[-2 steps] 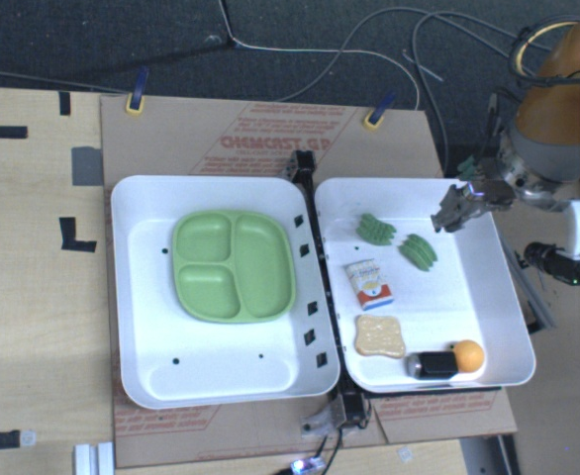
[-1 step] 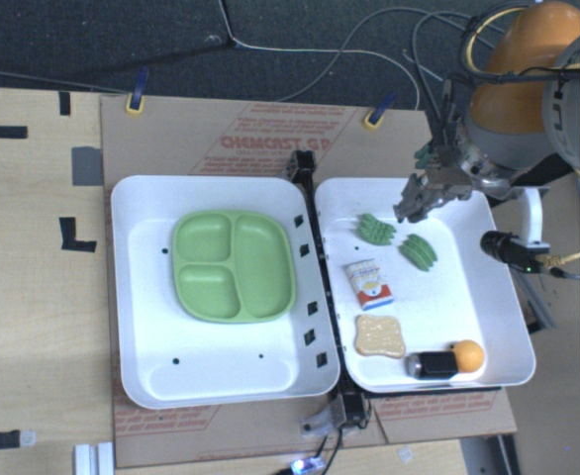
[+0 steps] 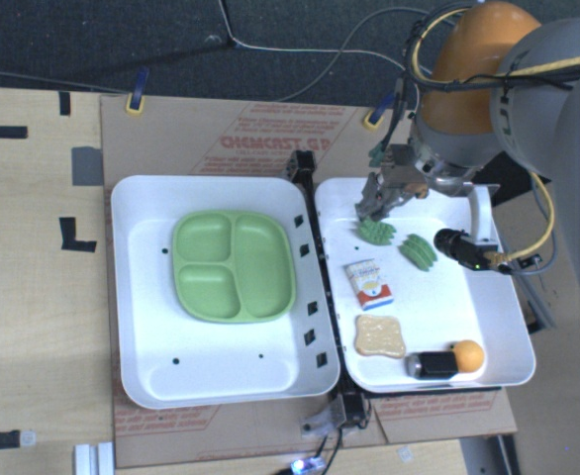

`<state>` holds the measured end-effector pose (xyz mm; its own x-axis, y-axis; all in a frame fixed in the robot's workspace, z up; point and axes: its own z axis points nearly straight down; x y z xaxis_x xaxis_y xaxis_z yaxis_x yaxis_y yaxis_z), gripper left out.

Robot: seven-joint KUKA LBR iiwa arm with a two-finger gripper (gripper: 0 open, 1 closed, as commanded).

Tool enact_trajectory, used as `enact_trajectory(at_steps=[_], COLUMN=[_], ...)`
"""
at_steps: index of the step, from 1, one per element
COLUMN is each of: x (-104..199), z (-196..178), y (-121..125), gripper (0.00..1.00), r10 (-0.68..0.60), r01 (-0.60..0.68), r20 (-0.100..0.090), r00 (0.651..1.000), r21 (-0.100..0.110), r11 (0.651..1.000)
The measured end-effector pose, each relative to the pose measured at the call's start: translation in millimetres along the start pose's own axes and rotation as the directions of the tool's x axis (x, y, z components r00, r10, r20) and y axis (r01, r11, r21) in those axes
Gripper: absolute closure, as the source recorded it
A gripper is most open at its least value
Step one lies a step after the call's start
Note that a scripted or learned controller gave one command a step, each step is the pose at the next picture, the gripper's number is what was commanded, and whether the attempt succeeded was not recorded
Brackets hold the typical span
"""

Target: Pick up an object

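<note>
Where the right bin meets the lower edge of the frame, an orange ball lies touching a small black block, with a slice of toast just to their left. Further up sits a small red-and-white carton, and above it two green ridged toy vegetables: one toward the right, the other to its upper left. The gripper hangs directly over that upper-left green piece, its tips close above or touching it; whether they are spread or pinched I cannot tell. In the left bin, a green divided plate rests near the middle. Cardboard lies beneath both bins.
</note>
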<state>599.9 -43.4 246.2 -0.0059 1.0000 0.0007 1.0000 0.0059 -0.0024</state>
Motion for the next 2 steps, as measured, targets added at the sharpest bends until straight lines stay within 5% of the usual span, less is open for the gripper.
enact_trajectory(at_steps=[2], x=[106], z=[18], y=[20], gripper=[1.0], r10=[0.001], r01=[-0.001], r20=[0.001], r00=[1.0], r21=[0.001], r11=[1.0])
